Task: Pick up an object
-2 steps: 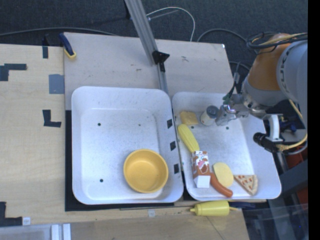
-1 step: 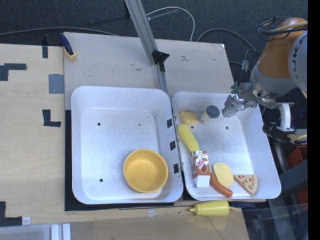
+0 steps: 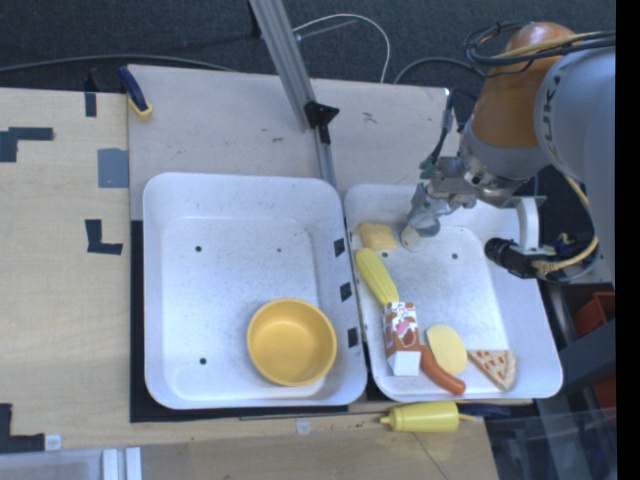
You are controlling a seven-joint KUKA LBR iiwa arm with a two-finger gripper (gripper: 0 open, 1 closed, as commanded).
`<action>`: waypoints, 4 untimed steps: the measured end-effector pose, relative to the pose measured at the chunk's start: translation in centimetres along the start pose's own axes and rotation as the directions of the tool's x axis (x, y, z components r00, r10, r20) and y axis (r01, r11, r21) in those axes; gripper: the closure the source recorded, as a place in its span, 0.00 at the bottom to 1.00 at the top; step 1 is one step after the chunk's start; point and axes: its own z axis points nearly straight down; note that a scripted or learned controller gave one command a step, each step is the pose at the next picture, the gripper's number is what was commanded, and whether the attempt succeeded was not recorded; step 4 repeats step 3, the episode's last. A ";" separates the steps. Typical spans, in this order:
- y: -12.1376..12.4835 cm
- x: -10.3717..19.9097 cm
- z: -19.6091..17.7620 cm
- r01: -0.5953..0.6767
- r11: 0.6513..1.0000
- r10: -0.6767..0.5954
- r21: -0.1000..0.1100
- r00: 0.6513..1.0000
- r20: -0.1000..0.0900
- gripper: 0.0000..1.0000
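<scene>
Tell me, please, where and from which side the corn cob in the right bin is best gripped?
Grip the corn cob across its middle, coming straight down from above. It lies flat and slanted along the right bin's left wall, so the fingers should close across its narrow width. The carton crowds its lower end, so I would stay off that end.

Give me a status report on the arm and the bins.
Gripper low in right bin, far end. Nearest item: pale yellow piece, beside it, not held. Corn cob close by.
</scene>
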 end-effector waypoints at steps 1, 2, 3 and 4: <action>0.1 5.6 0.7 -0.001 1.000 0.001 0.002 1.000 0.000 1.00; -0.1 10.8 1.0 -0.001 1.000 0.001 0.003 1.000 0.001 1.00; 0.0 17.0 0.6 0.001 1.000 -0.001 0.002 1.000 0.000 1.00; 0.0 17.0 0.6 0.001 1.000 -0.001 0.002 1.000 0.000 1.00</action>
